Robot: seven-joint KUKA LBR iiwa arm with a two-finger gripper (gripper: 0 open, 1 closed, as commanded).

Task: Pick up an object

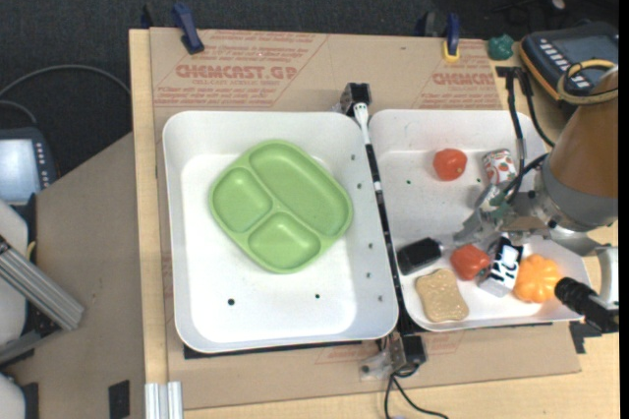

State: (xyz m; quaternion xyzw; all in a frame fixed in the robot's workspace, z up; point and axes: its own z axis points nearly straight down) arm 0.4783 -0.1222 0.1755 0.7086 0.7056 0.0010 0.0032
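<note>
Two white bins sit side by side on the counter (295, 58); in the left bin (187, 240) we see a green divided plate (281, 205) lying flat near the middle; a black strip (371, 176) runs along the seam between the bins. Moving into the right bin (413, 137), we find a black block (419, 255) near the left wall, with a tan slice of bread (440, 296) just below it at the front edge; a red ball (450, 163) lies apart toward the back; a red-orange tomato-like piece (470, 260) sits beside a black-and-white box (503, 268), and an orange pepper (537, 278) touches that box on its right; a small patterned packet (497, 167) lies toward the back. The hand (494, 210) hangs over this cluster; we cannot tell its state.
</note>
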